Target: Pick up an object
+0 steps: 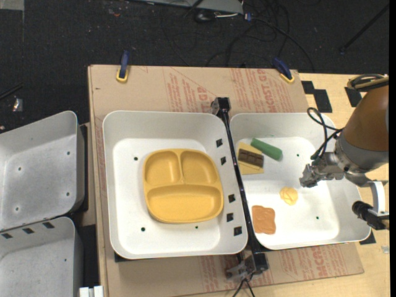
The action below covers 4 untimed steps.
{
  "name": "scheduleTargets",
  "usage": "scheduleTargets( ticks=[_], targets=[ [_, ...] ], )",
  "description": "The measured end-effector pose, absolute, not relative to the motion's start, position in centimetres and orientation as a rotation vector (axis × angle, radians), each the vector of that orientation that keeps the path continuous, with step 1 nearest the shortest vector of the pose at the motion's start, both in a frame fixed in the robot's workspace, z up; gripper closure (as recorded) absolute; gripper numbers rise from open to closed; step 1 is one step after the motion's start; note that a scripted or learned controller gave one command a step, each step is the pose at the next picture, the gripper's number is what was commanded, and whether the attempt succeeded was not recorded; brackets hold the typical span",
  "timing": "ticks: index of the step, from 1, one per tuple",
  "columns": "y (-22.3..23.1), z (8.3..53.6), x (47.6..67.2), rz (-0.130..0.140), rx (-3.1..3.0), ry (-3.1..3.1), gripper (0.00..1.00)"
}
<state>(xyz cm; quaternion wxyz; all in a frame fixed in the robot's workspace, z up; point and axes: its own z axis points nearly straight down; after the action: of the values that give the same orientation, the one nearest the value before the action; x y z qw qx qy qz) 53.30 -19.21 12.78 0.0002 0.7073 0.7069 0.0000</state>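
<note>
While the gripper (309,177) is hanging over the right bin (322,237) near its right wall, jaw state cannot be told — the tip is too dark and small. A yellow round piece (288,195) is lying just beside it, toward the front edge. An orange piece (264,219) is sitting near the front-left corner; a brown-and-tan block (250,160) and green block (266,148) are resting toward the back-left. The left bin (117,166) is carrying a yellow divided plate (183,185).

arm (371,129) cut off at right edge, hand (309,178) fingers indistinct
</note>
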Motion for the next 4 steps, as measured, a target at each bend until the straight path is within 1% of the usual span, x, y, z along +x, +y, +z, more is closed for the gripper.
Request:
scheduleTargets(
  ticks=[2,3,4],
  targets=[
    [-18.5,22.5,53.2,0.003,2.215,2.222,1.0],
    [-13.6,22.2,53.9,0.001,2.214,2.229,1.0],
    [-8.7,21.3,53.4,0.0,2.215,2.23,1.0]
  ],
)
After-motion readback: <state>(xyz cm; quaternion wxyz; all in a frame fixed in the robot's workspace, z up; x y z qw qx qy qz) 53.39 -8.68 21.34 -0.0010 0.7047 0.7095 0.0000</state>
